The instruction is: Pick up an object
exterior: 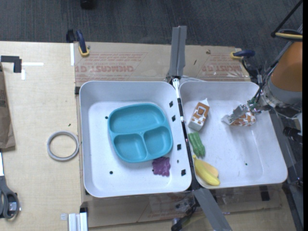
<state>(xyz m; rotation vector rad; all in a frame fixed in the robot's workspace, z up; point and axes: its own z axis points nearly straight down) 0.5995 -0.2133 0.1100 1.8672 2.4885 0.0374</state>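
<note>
Gripper (236, 114) sits low in the right bin (269, 177), toward its far right corner, with the grey arm (288, 76) and its orange band coming in over the bin's right wall. Just beside the fingertips, touching or nearly so, lies an orange-and-white patterned packet (245, 120); from where I stand I cannot tell whether the fingers are clenched on it or merely resting against it, so the tool's state stays unclear.

Taking the small carton (198, 115) with its orange-and-white face as the landmark: it stands near the right bin's left wall, tilted a little. The packet and gripper are to its right, well apart from it. Just below the carton lies a green vegetable (197, 144), perhaps a pickle, and below that again a yellow banana (207, 173), both hugging the same left wall.

Left of the carton, across the divider, the left bin (91, 129) holds a teal three-compartment plate (140, 133), with a purple bunch of grapes (161, 166) just beside the plate's near right corner.

Further left still, on the bare bench, rests a grey tape ring (63, 145).
</note>
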